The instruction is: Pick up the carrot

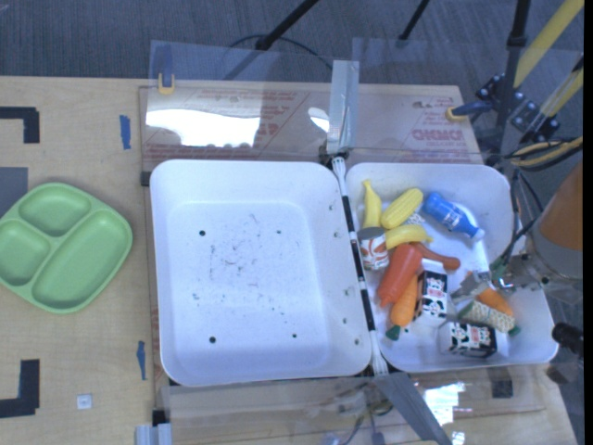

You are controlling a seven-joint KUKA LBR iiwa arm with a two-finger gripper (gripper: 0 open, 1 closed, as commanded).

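The orange carrot lies slanted in the right bin, close to its left wall, with a green tip at its near end. A milk carton rests against its right side. My gripper is low in the same bin, to the right of the carrot and apart from it, over a small orange piece and a cracker-like item. The arm's orange band shows at the right edge.
Around the carrot lie a yellow banana, a corn cob, a blue bottle, a small can and a second carton. The left bin adjoins it. A green divided plate sits at far left.
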